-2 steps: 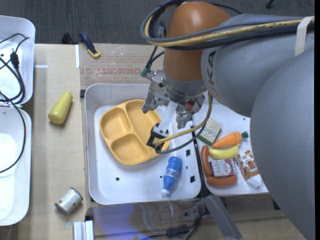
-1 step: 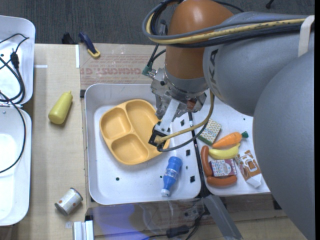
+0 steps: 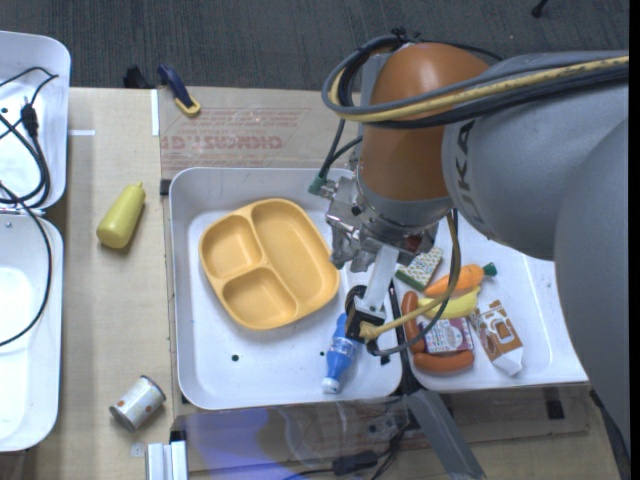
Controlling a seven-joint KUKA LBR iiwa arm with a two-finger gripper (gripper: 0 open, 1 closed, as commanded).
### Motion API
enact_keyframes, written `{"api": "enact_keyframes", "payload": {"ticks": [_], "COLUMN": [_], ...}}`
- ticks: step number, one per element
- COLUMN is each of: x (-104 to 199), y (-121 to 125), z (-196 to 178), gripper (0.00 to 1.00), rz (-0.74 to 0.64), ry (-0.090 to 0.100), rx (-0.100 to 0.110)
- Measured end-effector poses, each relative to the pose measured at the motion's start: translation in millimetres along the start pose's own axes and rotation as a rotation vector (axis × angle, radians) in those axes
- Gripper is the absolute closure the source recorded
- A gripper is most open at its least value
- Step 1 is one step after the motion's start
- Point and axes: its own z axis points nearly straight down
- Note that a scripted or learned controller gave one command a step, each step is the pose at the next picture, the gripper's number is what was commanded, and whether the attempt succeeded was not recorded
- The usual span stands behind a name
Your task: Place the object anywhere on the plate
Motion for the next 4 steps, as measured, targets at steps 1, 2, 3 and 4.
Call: {"api": "enact_keyframes", "payload": {"ticks": [1, 2, 3, 4], "x": [-30.8, -52.9, -15.7, -26.7], "y": [-23.4, -14.1, 67.8, 8.5], "z": [22.9, 68.7, 26.2, 17.6], "gripper": [1.0, 1.0, 1.0, 1.0], "rz": [-0.124, 0.179, 0.166, 0.394], "ry": [0.0, 0.001, 0.001, 0.0], "rx": [0.001, 0.001, -0.002, 0.001]}}
